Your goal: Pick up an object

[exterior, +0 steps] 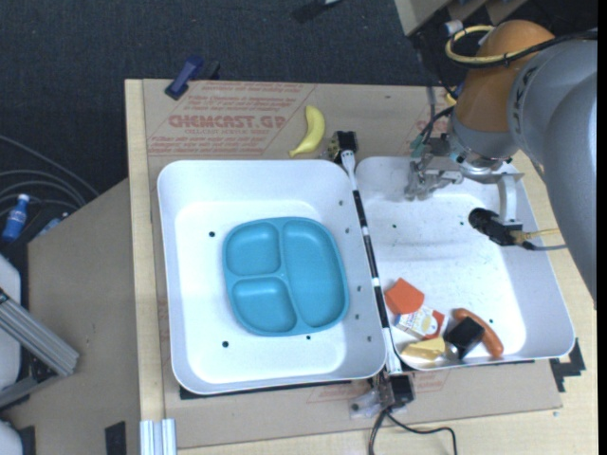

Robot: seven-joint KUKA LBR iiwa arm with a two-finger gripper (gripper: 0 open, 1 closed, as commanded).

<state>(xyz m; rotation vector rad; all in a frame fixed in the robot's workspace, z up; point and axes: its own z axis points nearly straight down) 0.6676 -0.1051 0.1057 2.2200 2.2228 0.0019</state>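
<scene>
Approach is proceeding: I am hovering my gripper (424, 180), fingers parted and gripping nothing, over the right bin (531, 282) far corner, and next I am needing to travel down to the orange block (405, 296) near its front

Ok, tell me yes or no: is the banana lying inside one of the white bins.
No, the banana lies on the brown board behind the left bin, outside its rim and near the bin's far right corner.
</scene>
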